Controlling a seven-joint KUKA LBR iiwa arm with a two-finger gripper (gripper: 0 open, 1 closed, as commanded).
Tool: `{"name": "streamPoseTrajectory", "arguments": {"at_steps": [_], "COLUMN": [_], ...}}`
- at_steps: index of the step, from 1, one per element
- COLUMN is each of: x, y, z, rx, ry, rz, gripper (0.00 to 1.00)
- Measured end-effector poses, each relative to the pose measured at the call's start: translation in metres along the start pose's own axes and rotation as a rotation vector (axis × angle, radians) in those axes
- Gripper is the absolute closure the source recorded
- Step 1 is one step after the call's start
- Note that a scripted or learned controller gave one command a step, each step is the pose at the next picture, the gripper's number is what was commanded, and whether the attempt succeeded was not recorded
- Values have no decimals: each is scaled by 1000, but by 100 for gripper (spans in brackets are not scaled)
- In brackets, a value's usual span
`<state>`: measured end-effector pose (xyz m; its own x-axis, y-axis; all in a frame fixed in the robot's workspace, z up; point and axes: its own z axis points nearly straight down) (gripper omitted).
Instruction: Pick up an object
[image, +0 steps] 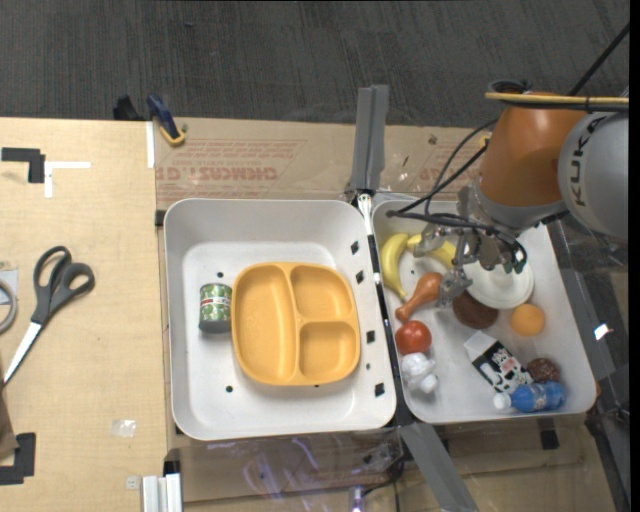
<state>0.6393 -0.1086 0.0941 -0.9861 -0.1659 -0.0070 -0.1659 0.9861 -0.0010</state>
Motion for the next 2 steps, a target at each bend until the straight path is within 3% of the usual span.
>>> {"name": "streamPoseTrajectory", "arguments": {"at_steps": [1, 2], "x": [-2, -26], "y": [0, 23], "z": [-11, -128], "rx": [2, 0], "ry": [-6, 0], "rz": [0, -44], "gripper": [100, 100]}}
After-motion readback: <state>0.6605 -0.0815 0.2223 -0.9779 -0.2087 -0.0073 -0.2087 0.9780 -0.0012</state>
